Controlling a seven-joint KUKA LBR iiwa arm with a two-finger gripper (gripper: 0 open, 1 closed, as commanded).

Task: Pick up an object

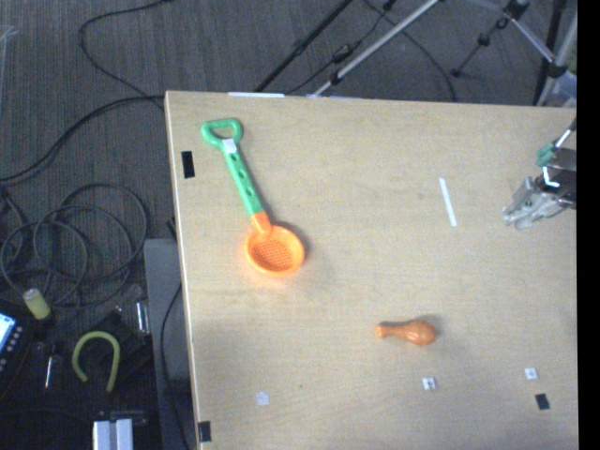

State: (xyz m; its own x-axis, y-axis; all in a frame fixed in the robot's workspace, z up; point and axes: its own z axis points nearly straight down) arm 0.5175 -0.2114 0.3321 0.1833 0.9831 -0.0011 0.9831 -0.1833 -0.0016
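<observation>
Gripper (531, 210) at right edge: arm above it cut off by frame, fingers too blurry to read. 3 small marks near bench (375, 157) front edge too small to ID. Bench's front and right sides cropped.

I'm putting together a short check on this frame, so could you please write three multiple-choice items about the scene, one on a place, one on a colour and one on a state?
1. Where does the gripper sit?
A. over the strainer
B. near the right edge of the table
C. over the drumstick

2. What colour is the handle of the toy strainer?
A. green
B. blue
C. white

3. How does the toy drumstick lie?
A. between the gripper's fingers
B. inside the strainer's bowl
C. alone on the tabletop

Answers: 1 B, it sits by the right edge, far from both toys. 2 A, a green handle leads to an orange bowl. 3 C, bare wood shows all round it.
</observation>
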